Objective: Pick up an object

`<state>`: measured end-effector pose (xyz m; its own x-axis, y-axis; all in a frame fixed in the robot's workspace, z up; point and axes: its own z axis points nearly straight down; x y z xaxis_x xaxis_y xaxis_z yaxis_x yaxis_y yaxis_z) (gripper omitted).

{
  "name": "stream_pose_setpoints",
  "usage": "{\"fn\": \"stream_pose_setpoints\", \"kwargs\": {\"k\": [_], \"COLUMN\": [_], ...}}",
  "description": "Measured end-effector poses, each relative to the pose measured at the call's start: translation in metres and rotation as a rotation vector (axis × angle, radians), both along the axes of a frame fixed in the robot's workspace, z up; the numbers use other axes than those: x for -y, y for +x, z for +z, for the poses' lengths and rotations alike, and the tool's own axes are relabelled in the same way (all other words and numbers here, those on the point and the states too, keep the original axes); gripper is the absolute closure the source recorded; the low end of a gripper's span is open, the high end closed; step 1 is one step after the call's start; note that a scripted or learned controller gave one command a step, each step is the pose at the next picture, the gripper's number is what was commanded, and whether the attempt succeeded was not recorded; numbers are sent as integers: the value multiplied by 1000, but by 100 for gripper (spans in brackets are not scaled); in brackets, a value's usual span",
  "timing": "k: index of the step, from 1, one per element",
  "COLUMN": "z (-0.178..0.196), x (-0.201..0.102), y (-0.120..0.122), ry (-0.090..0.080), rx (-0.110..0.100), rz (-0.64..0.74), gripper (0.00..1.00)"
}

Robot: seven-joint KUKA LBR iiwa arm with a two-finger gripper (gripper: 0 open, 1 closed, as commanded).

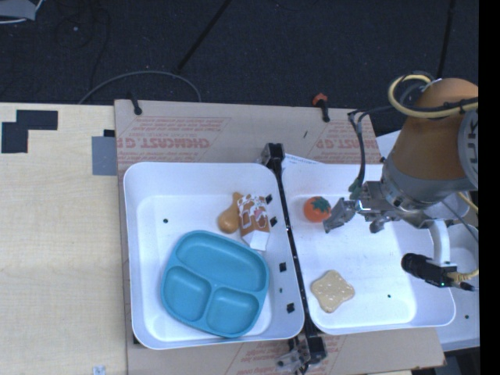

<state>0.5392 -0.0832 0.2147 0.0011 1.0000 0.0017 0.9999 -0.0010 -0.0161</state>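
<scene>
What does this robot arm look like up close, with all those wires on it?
The arm is a thick rounded body, orange on top and grey beneath. A loop of yellowish and pale cable curls over its top, and a thin dark cable runs down its left side. At its end sits a small tool of dark grey metal. A black cylindrical part sticks out below the wrist.

Light falls evenly from above, bright on the two white bins (144,209) and the pale tabletop (55,241), while the dark floor (234,37) beyond stays dim and grainy. The bin walls look slightly washed out, with little glare. Shadows are soft and short; the blue plate (215,283) throws a faint one at its edge. The picture is slightly soft overall, with small details smeared.
</scene>
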Motion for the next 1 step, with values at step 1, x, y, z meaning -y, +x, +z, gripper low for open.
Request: {"fn": "stream_pose_setpoints", "kwargs": {"k": [1], "z": [7], "x": [0], "y": [3], "ry": [-2], "rx": [14], "rz": [2], "gripper": [0]}}
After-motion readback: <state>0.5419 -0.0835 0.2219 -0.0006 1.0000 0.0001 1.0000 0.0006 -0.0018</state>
